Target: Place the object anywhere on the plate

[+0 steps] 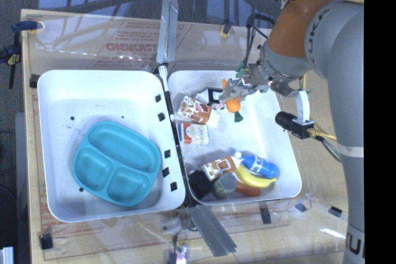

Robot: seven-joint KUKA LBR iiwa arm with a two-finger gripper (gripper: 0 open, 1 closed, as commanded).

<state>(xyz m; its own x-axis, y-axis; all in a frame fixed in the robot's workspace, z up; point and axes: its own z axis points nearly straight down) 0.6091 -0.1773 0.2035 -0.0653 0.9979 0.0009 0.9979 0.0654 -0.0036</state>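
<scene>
A blue divided plate (117,162) lies in the left bin (62,96), toward its front. Over the back of the right bin (281,151), my gripper (232,94) is shut on a small orange toy carrot (232,106). The carrot's orange body sticks out below the fingers, a green tip points down, and a bit of orange shows above them. The carrot hangs right of the divider between the bins, well away from the plate.
Two snack packets (193,111) and a small carton (194,133) lie in the right bin near the divider. At its front sit a blue bottle (260,166), a yellow banana (252,179), a brown box (221,167) and a dark can (201,184).
</scene>
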